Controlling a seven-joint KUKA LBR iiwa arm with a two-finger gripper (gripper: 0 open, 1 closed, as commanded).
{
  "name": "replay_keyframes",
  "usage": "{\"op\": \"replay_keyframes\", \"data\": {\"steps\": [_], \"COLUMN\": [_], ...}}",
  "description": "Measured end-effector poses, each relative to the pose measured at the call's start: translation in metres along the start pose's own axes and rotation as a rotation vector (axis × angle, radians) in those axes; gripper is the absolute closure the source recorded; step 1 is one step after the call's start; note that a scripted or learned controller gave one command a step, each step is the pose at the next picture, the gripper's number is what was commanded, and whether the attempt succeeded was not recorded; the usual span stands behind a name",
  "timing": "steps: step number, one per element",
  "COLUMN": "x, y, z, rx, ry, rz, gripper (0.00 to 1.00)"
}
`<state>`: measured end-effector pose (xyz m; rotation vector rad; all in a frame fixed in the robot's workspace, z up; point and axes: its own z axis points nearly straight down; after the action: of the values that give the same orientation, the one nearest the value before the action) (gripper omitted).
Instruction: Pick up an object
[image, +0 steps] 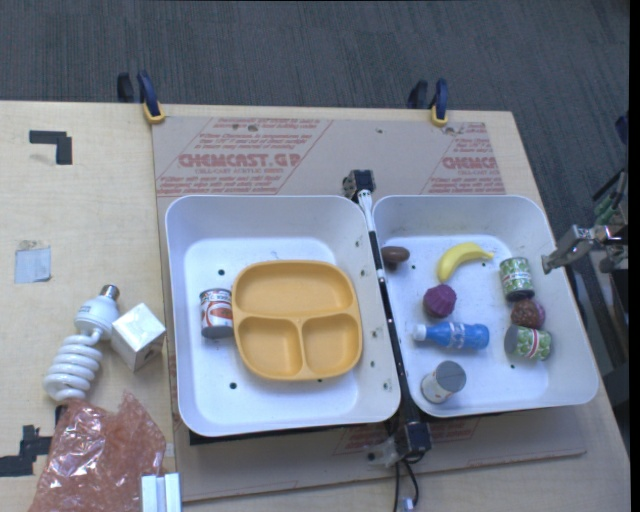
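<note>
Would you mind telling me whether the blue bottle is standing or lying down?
Lying down: the blue bottle rests on its side on the right bin's floor, white cap pointing left.

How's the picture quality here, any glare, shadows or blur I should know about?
Camera view: even, soft light; the white bins look bright with little detail; only faint shadows beside the yellow tray and banana; the can labels are too soft to read; the gripper at the right edge is blurry.

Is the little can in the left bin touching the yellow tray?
Touching, as far as the camera view shows: the can stands against the left edge of the yellow tray, with no white bin floor visible between them.
</note>
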<state>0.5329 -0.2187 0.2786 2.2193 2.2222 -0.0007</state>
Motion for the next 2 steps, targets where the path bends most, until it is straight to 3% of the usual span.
{"op": "replay_keyframes", "data": {"steps": [1,2], "x": [-0.003,0.084], "y": [0.021,0.052], "z": [0.145,0.186], "rx": [0.0,0.001], "ry": [0.0,0.001], "rz": [0.002,0.001], "gripper": [0.0,0.0]}}
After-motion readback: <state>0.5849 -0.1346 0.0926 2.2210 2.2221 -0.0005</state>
